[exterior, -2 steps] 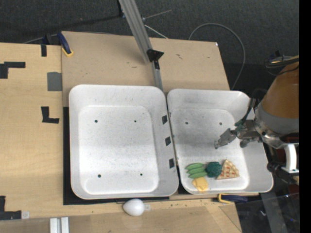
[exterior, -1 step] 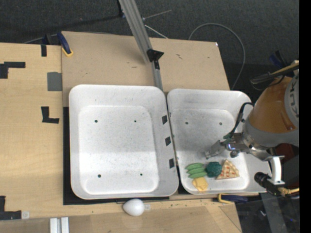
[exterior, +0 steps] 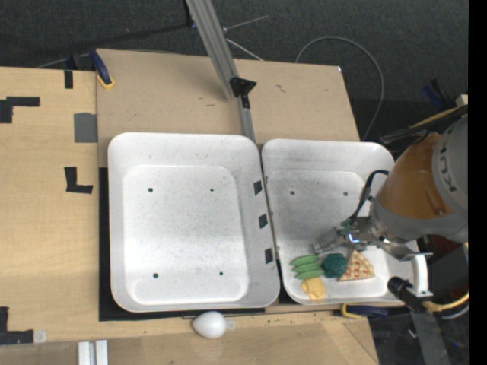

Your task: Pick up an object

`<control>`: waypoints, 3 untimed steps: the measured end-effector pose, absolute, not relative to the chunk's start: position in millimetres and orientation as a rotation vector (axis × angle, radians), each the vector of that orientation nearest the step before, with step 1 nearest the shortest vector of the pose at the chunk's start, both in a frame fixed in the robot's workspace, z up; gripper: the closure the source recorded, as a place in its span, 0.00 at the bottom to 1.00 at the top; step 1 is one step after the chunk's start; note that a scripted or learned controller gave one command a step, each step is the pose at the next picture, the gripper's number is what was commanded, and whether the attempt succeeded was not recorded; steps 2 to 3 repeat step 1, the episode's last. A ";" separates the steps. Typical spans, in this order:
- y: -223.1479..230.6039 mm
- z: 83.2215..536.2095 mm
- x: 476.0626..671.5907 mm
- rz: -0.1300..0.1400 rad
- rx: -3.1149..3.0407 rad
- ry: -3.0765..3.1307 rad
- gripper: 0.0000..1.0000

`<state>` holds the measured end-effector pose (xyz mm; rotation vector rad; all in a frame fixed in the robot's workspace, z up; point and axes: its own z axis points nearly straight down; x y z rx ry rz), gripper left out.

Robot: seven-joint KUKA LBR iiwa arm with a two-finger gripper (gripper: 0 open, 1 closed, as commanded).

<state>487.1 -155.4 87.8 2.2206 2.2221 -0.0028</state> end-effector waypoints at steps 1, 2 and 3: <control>-154.6 99.2 487.2 -0.002 2.222 2.224 1.00; -154.6 99.2 487.2 -0.002 2.222 2.224 1.00; -154.6 99.2 487.2 -0.002 2.222 2.224 1.00</control>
